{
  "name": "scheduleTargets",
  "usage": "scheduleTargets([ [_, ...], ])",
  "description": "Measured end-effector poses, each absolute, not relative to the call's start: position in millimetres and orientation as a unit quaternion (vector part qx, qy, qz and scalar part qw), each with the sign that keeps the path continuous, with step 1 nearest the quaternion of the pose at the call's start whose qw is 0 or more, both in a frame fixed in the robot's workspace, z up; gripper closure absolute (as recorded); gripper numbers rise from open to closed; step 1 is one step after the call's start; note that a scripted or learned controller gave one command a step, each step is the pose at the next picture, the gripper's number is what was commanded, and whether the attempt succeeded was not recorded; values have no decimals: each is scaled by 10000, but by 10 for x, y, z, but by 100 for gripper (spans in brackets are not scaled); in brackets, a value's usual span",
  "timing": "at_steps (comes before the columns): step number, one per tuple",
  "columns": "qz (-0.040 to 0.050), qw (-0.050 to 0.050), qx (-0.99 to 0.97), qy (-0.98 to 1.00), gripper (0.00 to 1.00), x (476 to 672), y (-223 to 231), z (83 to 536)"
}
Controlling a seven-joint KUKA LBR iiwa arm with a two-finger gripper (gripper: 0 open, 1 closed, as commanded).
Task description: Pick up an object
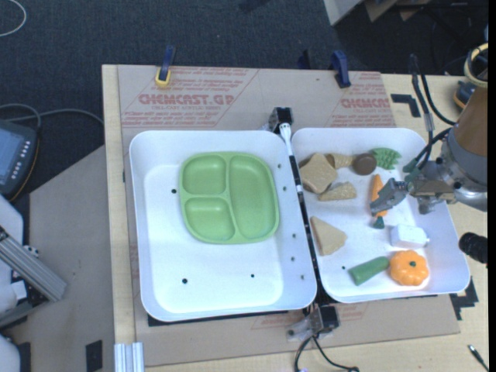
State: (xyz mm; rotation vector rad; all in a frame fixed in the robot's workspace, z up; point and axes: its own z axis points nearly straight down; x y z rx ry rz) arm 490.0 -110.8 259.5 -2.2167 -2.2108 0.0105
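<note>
**Two bins, one green plate, and a cluster of toy food under the gripper**

Two shallow white bins are sitting side by side: the left bin [155,270] at the frame's centre-left and the right bin [446,273] at centre-right. One pale green divided plate [230,197], smooth and rounded with three compartments, is lying in the left bin. The right bin is holding three tan bread-like wedges [317,173], one brown round piece [363,163], one leafy green piece [385,158], one orange carrot-like stick [376,186], one white block [408,235], one green wedge [368,270] and one glossy orange pumpkin [408,269].

The gripper [390,196] is reaching in from the right edge, hovering over the middle of the right bin just beside the carrot-like stick. Its dark fingers are blurring against the items beneath, so I cannot tell how wide they are standing. The arm is being cut off by the frame's right edge.
</note>
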Motion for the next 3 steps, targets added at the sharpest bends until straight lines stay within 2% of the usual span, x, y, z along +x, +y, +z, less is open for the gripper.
scheduleTargets([
  [1,3,11,-7071,-7071,0,4920,-1107,2642],
  [3,23,43,-7075,-7067,0,4911,-1078,1368],
])
